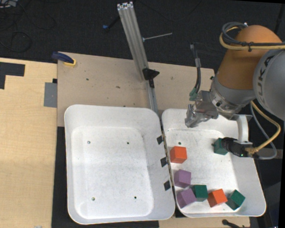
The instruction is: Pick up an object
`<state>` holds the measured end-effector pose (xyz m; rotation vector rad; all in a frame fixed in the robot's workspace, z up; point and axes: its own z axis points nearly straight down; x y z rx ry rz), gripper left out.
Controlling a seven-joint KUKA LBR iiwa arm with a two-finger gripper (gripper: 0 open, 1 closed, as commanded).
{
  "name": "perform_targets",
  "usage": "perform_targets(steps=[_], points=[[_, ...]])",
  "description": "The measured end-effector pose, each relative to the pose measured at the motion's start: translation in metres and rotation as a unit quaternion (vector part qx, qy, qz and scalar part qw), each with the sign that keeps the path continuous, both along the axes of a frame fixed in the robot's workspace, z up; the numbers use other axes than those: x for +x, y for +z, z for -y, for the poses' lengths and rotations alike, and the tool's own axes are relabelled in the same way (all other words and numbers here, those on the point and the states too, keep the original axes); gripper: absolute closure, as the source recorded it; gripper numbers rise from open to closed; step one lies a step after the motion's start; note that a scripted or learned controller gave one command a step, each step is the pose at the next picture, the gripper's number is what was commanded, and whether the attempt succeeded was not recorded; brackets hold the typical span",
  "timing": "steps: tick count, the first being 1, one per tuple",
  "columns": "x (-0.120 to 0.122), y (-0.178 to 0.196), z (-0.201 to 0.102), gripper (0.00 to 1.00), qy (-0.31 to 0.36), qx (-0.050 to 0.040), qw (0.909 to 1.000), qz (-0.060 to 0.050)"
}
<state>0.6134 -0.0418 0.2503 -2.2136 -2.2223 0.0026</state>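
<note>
My gripper hangs over the far part of the right bin, above its floor, with nothing visible between its fingers. An orange cube lies below and slightly left of it, near the bin's left wall. Two purple cubes lie toward the near end. Beside them sit a green cube, a second orange cube and another green cube. A dark green block rests at the bin's right side.
The left bin stands beside the right one, joined by black clips. A slanted aluminium bar rises behind the bins. The arm's cable and a white bracket hang over the right bin's far right corner.
</note>
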Motion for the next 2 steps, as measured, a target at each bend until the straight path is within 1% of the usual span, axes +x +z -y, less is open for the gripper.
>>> perform_targets(steps=[1,2], points=[[-0.009,0.002,-0.058,1.00,0.001,0.0002,1.0000,0.000],[-0.030,-0.003,-0.115,1.00,0.001,-0.0001,1.0000,-0.001]])
